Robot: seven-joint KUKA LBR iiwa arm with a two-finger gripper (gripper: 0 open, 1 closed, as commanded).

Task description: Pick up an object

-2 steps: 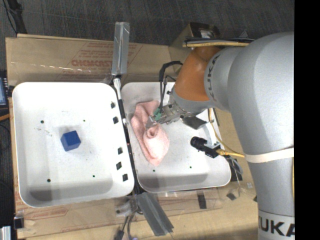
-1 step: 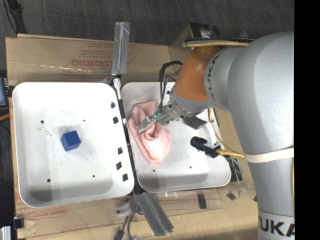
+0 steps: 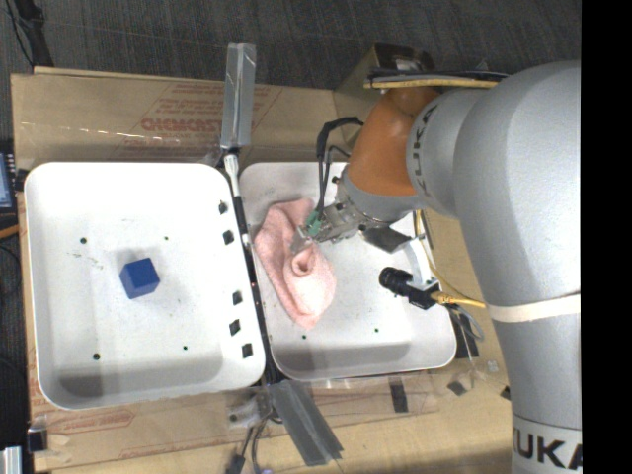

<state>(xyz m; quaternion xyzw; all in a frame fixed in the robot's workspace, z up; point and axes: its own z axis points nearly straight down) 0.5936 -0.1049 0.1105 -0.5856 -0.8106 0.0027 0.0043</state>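
Note:
A pink cloth [image 3: 292, 263] lies crumpled in the left part of the right bin [image 3: 385, 349]. My gripper [image 3: 316, 229] reaches down from the right onto the cloth's upper right edge, and a fold of the cloth bulges just below its tip. A small blue cube [image 3: 139, 276] sits alone in the left bin [image 3: 59, 196], far from the gripper. The wrist hides the finger ends.
The arm's big grey body [image 3: 513, 196] covers the right bin's right side. A black cable plug [image 3: 395, 281] hangs over that bin. A metal divider [image 3: 237, 107] runs between the bins, with cardboard [image 3: 118, 117] behind them.

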